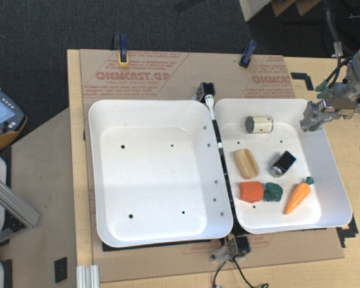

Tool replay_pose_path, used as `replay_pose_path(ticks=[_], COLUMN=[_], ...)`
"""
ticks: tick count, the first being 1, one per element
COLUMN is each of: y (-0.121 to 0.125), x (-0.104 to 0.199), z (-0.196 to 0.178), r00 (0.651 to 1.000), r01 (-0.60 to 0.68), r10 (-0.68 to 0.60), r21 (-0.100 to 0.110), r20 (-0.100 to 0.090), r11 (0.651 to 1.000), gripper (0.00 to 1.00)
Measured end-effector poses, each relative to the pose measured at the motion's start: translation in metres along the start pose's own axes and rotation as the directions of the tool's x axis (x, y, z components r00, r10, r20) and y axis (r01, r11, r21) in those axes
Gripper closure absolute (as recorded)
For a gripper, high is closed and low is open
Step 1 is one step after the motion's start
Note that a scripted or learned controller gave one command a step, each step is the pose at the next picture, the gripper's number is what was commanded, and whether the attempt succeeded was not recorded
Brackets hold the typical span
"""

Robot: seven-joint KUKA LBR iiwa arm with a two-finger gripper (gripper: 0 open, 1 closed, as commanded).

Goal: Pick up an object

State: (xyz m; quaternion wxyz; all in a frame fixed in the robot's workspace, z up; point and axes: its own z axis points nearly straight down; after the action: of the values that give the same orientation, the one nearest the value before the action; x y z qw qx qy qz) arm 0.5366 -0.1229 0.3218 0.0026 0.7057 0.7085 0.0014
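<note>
The right bin (pixel 330 161) holds several small objects. A white cylinder with a grey end (pixel 259 124) lies at the back. A tan bread-like block (pixel 246 162) sits mid-left, and a black and silver piece (pixel 282 163) lies right of it. Along the front are an orange-red block (pixel 251 192), a dark green lump (pixel 273 191) touching it, and an orange carrot (pixel 297 197). My gripper (pixel 312 117) hangs at the bin's back right corner, above the rim and apart from all the objects. Nothing shows between its tips.
The left bin (pixel 108 131) sits beside the right one, joined by a black strip (pixel 218 140). Both rest on a cardboard sheet (pixel 168 71) held by blue clamps (pixel 122 48) at the back. Cables (pixel 335 47) hang near the arm at the right.
</note>
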Motion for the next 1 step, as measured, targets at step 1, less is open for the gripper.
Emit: replay_pose_path(ticks=[1], y=[-0.0496], x=[-0.0827], z=[0.0323], r00=[1.0], r01=[-0.009], r10=[0.009], r21=[0.008], r20=[-0.002], r11=[1.0], gripper=[1.0])
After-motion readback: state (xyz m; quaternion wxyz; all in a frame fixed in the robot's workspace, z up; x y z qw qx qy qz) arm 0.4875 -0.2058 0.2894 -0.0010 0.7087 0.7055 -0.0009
